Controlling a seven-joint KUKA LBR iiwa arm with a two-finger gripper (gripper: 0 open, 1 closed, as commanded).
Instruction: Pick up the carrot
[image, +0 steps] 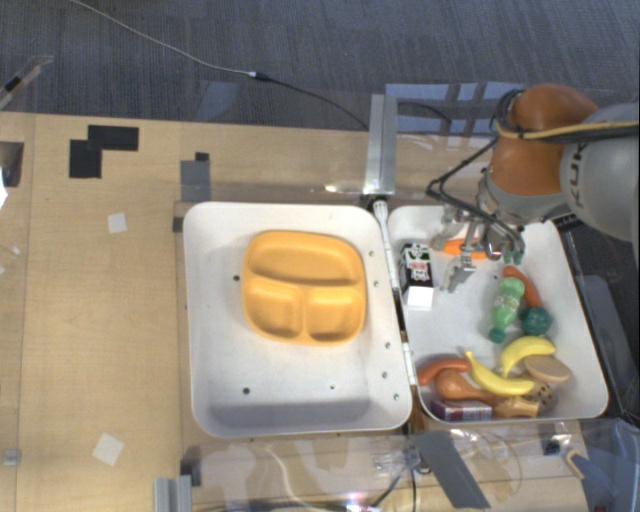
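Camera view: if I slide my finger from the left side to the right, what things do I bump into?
Yellow divided tray → small black-and-white box → tool → green bottle → dark green ball.

The arm (590, 165) reaches in from the right over the right bin (585, 330), its gripper (478, 255) low near that bin's far end. An orange carrot (468, 247) lies right at the gripper; whether it sits between the jaws cannot be told. Just left of it stands a small black-and-white box (417, 266) with a white block (420, 296) beside it. Nearer the front lie a green bottle (507, 307), a dark green ball (537, 321), two bananas (527, 351), a cookie (548, 372) and a red-and-tan heap. The left bin (215, 330) holds a yellow divided tray (304, 286). Both bins rest on a wooden surface (90, 330).
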